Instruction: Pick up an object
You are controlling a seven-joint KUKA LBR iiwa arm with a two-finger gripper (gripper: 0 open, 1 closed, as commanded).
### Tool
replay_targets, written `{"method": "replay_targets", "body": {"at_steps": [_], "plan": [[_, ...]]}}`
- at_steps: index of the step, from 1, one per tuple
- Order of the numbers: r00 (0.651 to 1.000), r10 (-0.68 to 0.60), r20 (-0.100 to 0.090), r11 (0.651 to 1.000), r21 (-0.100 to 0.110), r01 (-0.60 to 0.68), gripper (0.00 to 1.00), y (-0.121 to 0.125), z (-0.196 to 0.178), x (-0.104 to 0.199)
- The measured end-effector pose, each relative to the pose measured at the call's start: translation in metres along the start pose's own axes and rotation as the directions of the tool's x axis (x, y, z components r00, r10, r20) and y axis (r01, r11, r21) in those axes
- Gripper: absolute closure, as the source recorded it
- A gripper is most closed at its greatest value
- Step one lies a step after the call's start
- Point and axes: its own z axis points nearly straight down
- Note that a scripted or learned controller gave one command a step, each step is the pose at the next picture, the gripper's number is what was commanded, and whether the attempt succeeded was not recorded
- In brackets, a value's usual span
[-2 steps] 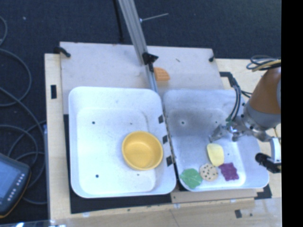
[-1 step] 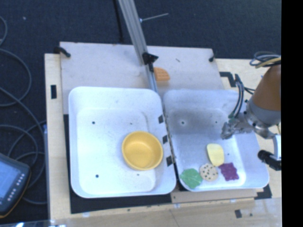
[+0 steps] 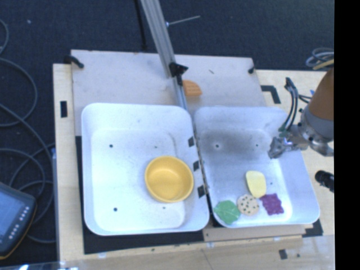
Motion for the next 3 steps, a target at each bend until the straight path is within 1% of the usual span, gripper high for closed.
{"method": "replay_targets", "body": {"at_steps": [2,3], "plan": [[1.000,-0.002,0.000,1.000,-0.001,0.002,1.00,0.002,-0.092,0.002],[1.000,-0.004,-0.002,1.000,0.004,0.004,1.00,0.014,-0.081,0.053]]}}
